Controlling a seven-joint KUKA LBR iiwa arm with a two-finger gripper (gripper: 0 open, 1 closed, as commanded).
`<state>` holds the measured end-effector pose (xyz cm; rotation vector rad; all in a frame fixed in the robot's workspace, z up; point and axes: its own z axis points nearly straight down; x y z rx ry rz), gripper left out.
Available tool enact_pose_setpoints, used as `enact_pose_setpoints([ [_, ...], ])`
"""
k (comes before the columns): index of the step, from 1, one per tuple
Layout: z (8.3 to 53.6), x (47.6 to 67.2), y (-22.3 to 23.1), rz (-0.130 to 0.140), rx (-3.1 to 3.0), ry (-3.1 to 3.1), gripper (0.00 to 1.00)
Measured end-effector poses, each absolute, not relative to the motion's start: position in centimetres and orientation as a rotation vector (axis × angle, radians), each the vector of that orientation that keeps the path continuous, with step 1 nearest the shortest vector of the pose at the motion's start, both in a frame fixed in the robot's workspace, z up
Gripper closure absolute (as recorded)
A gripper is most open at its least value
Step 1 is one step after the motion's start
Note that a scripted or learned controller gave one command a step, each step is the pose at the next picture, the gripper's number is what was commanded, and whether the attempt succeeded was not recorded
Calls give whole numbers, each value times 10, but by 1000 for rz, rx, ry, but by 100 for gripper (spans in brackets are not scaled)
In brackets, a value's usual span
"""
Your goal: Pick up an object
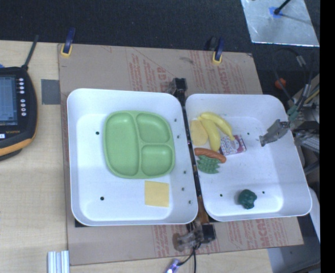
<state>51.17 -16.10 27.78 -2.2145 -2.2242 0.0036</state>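
— What do we have nearest the gripper?

— We see a small flat packet with a white and magenta wrapper (233, 145) lying in the right white bin (281, 169), toward its middle and tilted a little. Its left edge touches a pair of yellow plastic bananas (215, 128), and an orange toy carrot (210, 154) lies just below them.

— And beside those?

— We make out a pale yellow round slice (198, 132) against the bananas' left side and a leafy green toy vegetable (209, 165) under the carrot. A dark green broccoli-like lump (247, 198) sits apart, near the bin's lower wall.

— Where is the two-finger grey gripper (267, 139)?

— We find it over the right bin's upper right part, near the packet but not touching it. Its fingers look slightly parted with nothing between them.

— And the other bin?

— The left white bin (85, 152) holds a light green divided plastic tray (139, 144) and, below it, a flat yellow square slice (157, 193). We also note an orange and black control pendant (5, 115) on the bench at far left.
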Motion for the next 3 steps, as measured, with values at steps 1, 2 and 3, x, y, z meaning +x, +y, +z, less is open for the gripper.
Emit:
enact_pose_setpoints([
  [1,179,475,-149,6,-2212,-2225,0],
  [2,129,475,-145,5,-2213,-2224,0],
  [3,157,545,-134,2,-2216,-2225,0],
])
